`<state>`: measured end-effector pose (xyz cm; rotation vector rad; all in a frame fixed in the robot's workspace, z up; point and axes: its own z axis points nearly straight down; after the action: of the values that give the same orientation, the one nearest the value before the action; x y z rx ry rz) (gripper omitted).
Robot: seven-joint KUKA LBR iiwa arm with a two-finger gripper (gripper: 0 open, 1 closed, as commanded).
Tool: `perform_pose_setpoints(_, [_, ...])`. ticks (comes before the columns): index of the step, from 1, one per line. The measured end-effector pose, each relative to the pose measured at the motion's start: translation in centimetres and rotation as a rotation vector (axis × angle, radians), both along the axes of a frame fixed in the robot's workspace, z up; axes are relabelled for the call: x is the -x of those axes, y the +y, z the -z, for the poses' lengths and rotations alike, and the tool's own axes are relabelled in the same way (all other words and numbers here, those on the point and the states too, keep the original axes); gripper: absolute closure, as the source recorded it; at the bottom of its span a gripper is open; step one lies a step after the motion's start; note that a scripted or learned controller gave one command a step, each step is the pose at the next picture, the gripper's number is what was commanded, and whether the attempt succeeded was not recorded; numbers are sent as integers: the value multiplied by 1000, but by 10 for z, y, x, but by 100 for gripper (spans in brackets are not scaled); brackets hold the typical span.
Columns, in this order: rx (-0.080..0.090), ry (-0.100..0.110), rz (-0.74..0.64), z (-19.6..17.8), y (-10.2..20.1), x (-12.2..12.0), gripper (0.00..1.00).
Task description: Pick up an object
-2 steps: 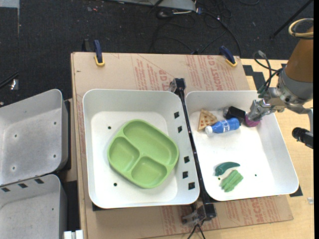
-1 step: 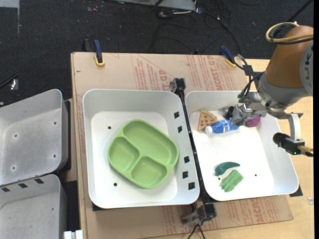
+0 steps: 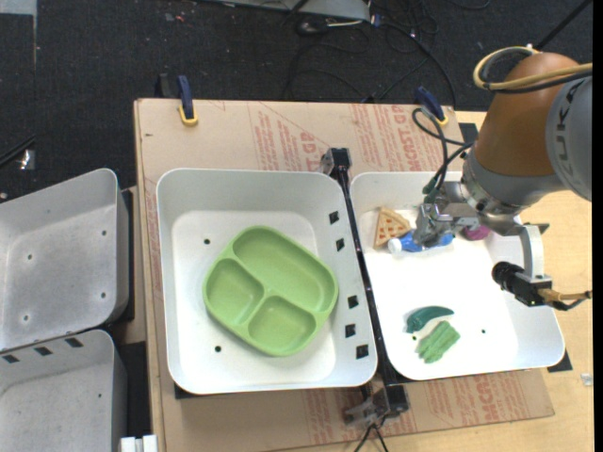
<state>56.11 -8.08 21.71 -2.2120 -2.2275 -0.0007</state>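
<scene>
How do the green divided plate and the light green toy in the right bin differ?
The divided plate is far bigger than the light green toy. The plate sits in the left bin; the toy lies in the right bin, beside a darker teal piece. The plate has three compartments; the toy is ridged. Both are light green.

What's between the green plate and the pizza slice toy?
In the camera view, the two bins' adjoining walls separate the green plate from the pizza slice toy.

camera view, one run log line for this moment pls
gripper: low in right bin, over blue item | beside: pizza toy | near end: green toys | left bin: green plate
</scene>
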Motion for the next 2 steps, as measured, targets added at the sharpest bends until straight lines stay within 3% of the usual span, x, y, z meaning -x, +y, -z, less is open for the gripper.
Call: perform_pose_setpoints(2, [0, 2, 0, 9, 90, 30, 100])
